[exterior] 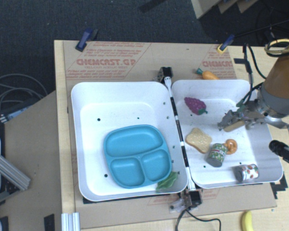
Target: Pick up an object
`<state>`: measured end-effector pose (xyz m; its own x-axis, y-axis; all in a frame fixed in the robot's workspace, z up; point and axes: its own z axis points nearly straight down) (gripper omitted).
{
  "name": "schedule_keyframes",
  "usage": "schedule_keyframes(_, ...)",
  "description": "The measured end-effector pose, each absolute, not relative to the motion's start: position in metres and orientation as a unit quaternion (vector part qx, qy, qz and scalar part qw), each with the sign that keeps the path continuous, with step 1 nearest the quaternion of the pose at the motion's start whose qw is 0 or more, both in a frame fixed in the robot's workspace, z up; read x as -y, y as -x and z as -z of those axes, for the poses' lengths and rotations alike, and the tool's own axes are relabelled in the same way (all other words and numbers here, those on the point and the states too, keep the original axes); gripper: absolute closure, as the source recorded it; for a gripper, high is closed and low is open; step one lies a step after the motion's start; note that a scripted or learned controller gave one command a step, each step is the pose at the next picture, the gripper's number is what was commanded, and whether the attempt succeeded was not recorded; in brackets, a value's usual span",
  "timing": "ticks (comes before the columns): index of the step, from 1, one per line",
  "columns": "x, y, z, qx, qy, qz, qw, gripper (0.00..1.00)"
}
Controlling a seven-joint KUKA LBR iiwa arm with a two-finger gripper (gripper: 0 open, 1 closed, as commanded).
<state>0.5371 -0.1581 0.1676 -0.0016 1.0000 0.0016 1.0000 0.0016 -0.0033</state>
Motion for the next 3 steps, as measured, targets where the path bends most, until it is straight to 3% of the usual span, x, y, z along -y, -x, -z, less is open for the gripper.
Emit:
schedule_keyframes(1, 0.148, -0.496, -0.092, 0.707, 0.707, 0.0011, -0.001, 0.00)
schedule_keyframes(2, 0.171, -0.479, -0.108, 0.707, 0.708, -0.0002, -0.001, 0.00)
schedule_keyframes(3, 0.179, -0.479, -0.168, 0.707, 0.707, 0.0000, -0.001, 0.00)
